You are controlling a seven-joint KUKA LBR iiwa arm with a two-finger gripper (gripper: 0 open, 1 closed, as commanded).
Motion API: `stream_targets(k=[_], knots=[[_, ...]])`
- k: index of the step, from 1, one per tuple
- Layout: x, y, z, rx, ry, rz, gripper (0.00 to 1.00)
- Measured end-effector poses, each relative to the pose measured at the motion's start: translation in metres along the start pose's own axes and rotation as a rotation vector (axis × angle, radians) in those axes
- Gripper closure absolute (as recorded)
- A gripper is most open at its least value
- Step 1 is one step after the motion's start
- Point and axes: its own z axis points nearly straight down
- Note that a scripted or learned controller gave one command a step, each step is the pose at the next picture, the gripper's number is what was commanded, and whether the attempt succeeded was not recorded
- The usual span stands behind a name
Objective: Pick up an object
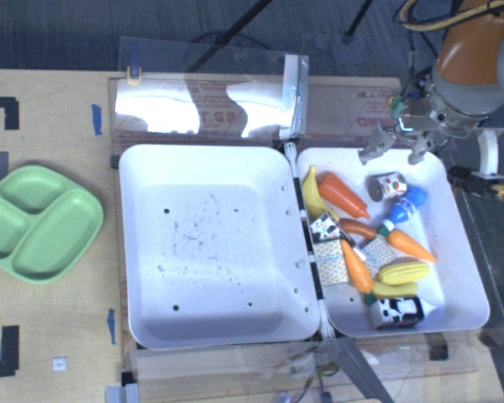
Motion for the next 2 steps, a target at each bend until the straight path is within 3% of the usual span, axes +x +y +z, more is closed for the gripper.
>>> stream_targets(k=[1,2], knots=[[-0.051,-0.048,0.096,-0.002,-0.001,-0.288,0.0],[-0.053,-0.042,0.067,-0.003,-0.001,-0.006,0.0]])
